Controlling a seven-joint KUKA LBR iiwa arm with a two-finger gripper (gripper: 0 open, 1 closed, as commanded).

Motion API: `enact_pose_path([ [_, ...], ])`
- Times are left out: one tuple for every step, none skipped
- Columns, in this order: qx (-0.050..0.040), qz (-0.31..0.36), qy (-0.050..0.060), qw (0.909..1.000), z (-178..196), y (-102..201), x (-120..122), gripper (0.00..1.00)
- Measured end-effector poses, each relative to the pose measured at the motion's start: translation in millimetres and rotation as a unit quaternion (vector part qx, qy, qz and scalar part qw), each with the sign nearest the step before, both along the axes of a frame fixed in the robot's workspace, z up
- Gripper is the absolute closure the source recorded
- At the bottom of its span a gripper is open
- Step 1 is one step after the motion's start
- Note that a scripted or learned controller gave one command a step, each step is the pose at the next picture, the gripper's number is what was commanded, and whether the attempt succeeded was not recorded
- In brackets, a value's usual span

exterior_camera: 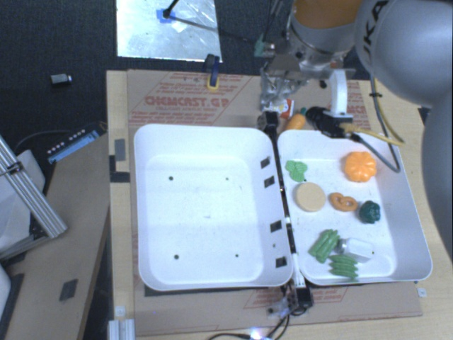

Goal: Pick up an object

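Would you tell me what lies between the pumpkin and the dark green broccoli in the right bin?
In the camera view, only bare bin floor separates the pumpkin from the broccoli.

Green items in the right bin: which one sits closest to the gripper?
The light green leafy piece by the divider, at the bin's far end below the gripper. The dark green floret and two bean bundles lie farther off.

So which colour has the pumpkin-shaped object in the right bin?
Orange; the pumpkin-shaped object shows clearly in the camera view.

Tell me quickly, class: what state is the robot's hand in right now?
Hand: cannot be told if open or closed. It hangs above the far edge where the two bins meet, and nothing is seen held in it.
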State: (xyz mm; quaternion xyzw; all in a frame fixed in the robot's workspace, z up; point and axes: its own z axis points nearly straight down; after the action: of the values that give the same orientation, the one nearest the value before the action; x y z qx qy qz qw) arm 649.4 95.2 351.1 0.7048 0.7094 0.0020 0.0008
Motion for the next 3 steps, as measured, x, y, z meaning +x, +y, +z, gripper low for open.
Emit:
enact_pose_path([
  [0.0003,0.0,-0.006,1.0,123.8,8.3,20.1,1.0],
  [-0.0001,0.0,0.0,1.0,128.8,35.7,15.5,1.0],
  [-0.0003,0.0,0.001,1.0,129.2,61.5,10.7,1.0],
])
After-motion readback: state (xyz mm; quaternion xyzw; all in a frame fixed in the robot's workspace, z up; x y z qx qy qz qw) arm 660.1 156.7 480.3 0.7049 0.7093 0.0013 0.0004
